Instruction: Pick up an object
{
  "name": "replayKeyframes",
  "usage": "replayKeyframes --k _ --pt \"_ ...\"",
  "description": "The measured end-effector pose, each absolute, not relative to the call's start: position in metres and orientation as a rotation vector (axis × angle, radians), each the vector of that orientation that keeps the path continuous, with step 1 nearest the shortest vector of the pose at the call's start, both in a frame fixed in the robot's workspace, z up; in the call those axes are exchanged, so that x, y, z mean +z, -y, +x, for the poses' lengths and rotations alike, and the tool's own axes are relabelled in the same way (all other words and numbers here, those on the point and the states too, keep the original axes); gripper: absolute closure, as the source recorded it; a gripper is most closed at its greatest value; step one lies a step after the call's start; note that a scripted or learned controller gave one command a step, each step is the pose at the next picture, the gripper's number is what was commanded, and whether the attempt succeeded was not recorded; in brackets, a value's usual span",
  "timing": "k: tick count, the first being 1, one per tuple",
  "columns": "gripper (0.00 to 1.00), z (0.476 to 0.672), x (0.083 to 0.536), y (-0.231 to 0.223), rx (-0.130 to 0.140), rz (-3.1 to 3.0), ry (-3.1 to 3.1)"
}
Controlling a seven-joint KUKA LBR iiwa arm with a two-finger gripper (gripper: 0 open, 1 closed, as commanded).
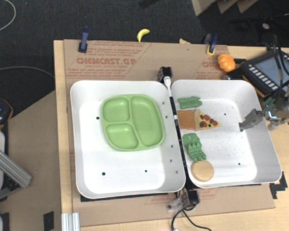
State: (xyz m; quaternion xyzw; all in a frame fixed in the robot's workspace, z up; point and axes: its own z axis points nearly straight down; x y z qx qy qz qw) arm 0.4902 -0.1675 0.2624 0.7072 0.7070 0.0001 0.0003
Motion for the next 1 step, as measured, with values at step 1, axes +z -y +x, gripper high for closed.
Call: replayKeyframes --k 1 --pt "0.0 0.4774 0.0776 0.1626 -0.004 2.228 -2.223"
